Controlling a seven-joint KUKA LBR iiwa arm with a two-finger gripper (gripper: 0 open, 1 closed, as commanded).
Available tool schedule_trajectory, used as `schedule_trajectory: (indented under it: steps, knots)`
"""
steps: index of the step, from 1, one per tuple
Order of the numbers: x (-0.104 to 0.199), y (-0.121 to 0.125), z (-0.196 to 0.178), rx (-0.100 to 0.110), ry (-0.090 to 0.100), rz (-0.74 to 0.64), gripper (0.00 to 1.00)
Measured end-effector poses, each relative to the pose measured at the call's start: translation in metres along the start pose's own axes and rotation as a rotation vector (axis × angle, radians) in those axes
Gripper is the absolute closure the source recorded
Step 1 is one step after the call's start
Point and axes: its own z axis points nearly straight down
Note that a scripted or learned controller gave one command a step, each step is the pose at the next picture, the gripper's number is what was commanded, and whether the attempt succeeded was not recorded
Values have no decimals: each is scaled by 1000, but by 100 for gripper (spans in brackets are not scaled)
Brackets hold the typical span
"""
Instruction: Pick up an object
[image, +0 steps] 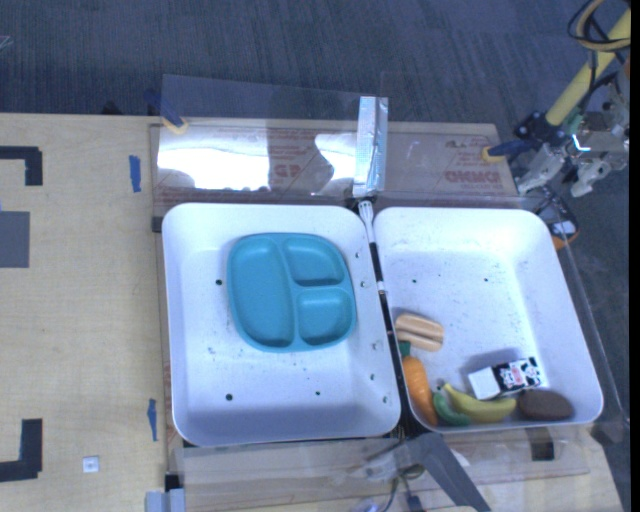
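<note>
Along the near edge of the right bin (520, 235), an orange carrot-like item (416, 386), a banana (482, 406) and a brown lump (545, 404) are lined up, w/ a small white carton (507, 377) set just behind the banana. A bread roll (419, 331) is placed farther back, near the divider. A teal divided plate (292, 290) is laid mid left bin (190, 330). The gripper (565, 165) is seen beyond the right bin's far corner, apart from all items; open or closed can't be told.

Tray (291, 291) in left bin (190, 330); banana (478, 404) in right bin (470, 250).
</note>
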Motion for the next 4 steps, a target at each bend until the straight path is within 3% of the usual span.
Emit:
schedule_trajectory:
  steps: [1,2,3,4]
  knots:
    - [62,-8,118,7,3,-186,0]
    - [43,-94,184,7,2,-211,0]
    - [44,-90,169,-6,-1,-213,100]
    - [44,-90,170,-4,-1,-213,0]
